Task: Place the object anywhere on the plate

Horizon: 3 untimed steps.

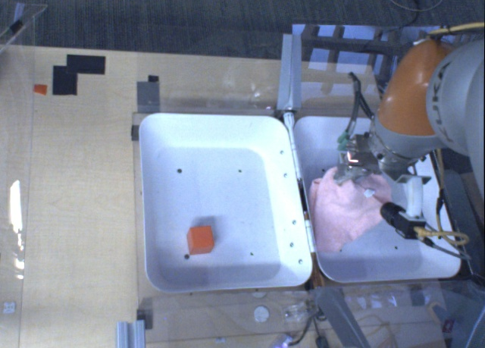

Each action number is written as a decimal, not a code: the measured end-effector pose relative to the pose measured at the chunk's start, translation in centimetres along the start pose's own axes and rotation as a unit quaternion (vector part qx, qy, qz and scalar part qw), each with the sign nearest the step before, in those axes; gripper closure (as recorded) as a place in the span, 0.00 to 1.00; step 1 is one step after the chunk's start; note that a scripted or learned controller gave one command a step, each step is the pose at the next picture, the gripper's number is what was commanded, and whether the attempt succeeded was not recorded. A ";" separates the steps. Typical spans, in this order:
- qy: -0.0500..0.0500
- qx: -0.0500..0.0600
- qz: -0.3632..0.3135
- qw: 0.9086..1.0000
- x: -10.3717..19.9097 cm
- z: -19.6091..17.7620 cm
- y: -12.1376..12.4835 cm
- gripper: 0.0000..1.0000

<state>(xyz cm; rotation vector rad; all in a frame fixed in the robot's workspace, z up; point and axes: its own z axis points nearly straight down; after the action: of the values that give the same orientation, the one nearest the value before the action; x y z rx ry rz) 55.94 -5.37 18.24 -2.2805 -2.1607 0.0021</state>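
The pink cloth [345,214] lies crumpled in the right bin [379,263], toward its left wall, touching or nearly touching the divide between the bins. It looks soft and light, so it will likely sag and trail when lifted rather than keep its shape; a raised fold near the top of the heap seems the best place to pinch, since a flat patch would give little to bite on. The pincer [352,164] sits right at the cloth's far edge, but I cannot tell how it is set or whether it has any fabric. In the left bin [212,130] an orange cube [201,239] rests near the front, well apart from the cloth. No plate is clearly visible. The bin walls between the two could snag a dangling corner.
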 end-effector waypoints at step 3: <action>0.000 -0.002 -0.396 0.918 10.3 -3.6 3.0 1.00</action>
<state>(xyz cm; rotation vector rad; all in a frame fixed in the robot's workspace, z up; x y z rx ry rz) 59.45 4.71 21.86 -1.2406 -2.8897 -0.0027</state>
